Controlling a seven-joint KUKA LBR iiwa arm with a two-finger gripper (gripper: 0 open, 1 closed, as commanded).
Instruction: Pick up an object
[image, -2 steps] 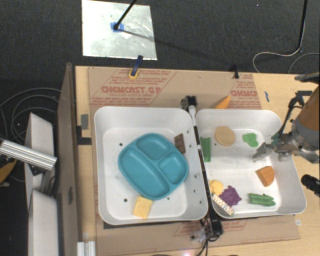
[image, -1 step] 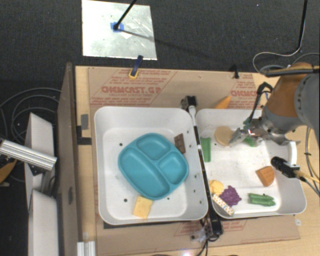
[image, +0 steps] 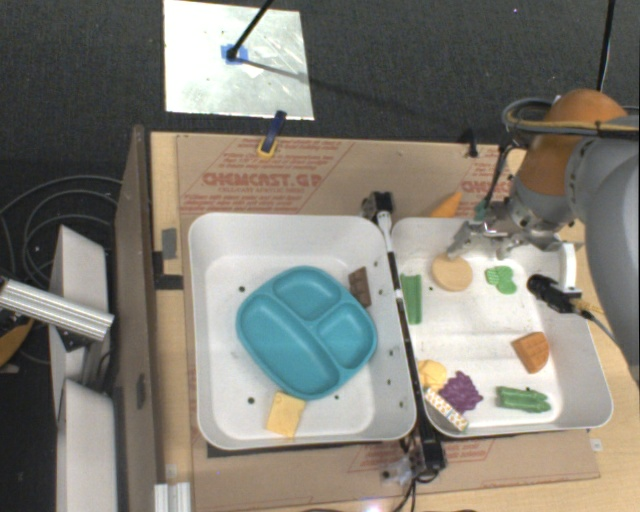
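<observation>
- The left bin holds a teal divided plate, a small brown block at the plate's upper right edge, and a yellow slab just below the plate near the front wall. None of these sits near the arm.
- Along the divider, just inside the right bin, a green stick stands near the wall. Lower down, a yellow piece and a purple grape bunch lie close together.
- Further right, a tan round disc lies in the upper part of that bin, with a small green leafy piece beside it, an orange wedge lower down, and a green pod-like piece near the front.
- The gripper hangs over the back of the right bin, just above the disc and the leafy piece. Nothing appears between its fingers, and how far apart they stand I cannot tell (the angle blurs them into the metal around them).
- My reading: this is the approach step, no object picked yet. The disc looks the likeliest target. The next move calls for centring over it, then lowering straight down before closing (a flat disc leaves little edge to catch).
</observation>
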